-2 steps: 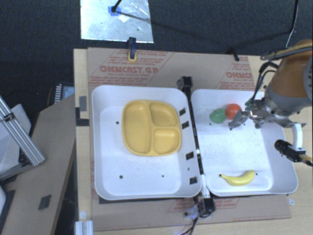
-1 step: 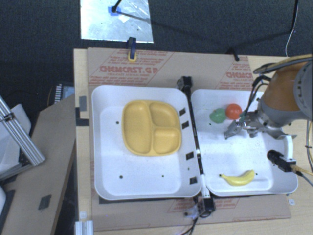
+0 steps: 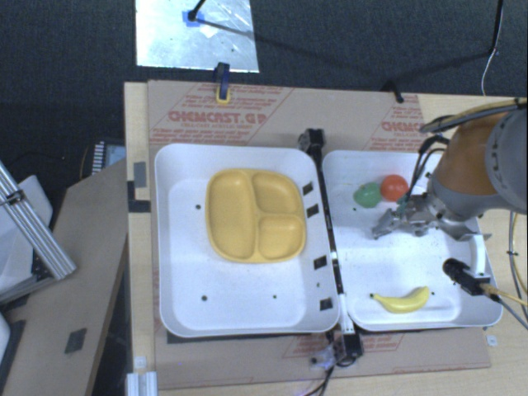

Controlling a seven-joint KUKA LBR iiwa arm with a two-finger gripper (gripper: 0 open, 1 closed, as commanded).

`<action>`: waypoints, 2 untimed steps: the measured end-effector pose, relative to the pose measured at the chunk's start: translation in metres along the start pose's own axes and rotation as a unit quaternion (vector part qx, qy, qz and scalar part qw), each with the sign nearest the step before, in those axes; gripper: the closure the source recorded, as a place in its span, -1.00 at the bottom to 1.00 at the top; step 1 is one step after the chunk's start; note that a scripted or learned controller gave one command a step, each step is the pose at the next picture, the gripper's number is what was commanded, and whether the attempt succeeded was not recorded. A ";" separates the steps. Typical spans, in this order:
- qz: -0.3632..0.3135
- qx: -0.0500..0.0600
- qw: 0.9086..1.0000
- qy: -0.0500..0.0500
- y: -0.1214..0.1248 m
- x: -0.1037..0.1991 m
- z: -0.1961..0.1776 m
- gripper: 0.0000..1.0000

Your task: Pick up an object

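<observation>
A: What sits on the bench (image 3: 140, 122)?

B: 2 white bins side by side. The left bin (image 3: 177, 246) holds a yellow plate (image 3: 254, 214) with 3 compartments, lying flat near the middle. The right bin (image 3: 363, 246) holds the loose things.

A: Which things?

B: 3 of them. A green ball (image 3: 366, 195) and an orange ball (image 3: 393, 187) lie touching each other near the far edge of the right bin, green to the left. A banana (image 3: 402, 300) lies near the front edge, well apart from both balls, its curve open upward.

A: And the arm?

B: The arm (image 3: 470, 167) reaches in from the right, its orange band above the grey wrist. The gripper (image 3: 388, 223) hangs low over the right bin, just in front of the 2 balls and pointing left.

A: Has it got anything?

B: I can see nothing in it. The balls lie just beyond its tip and the banana is well in front of it. How wide it stands, I cannot tell; the metal parts blur together against the white floor.

A: Anything behind the bins?

B: A shiny sheet (image 3: 196, 21) on the dark floor, and printed brown cardboard (image 3: 247, 114) under both bins.
</observation>
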State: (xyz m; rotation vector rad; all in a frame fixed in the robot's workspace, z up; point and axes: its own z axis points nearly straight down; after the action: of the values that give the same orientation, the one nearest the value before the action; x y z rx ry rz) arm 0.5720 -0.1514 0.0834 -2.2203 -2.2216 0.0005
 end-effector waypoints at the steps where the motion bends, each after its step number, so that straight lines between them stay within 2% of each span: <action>1: 0.000 -0.002 1.000 -0.001 0.001 0.000 -0.012 1.00; 2: -0.001 -0.003 1.000 -0.001 -0.002 0.001 -0.056 1.00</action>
State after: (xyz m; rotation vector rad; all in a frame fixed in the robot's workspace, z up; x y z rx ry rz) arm 0.5704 -0.1502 0.1394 -2.2216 -2.2274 -0.0040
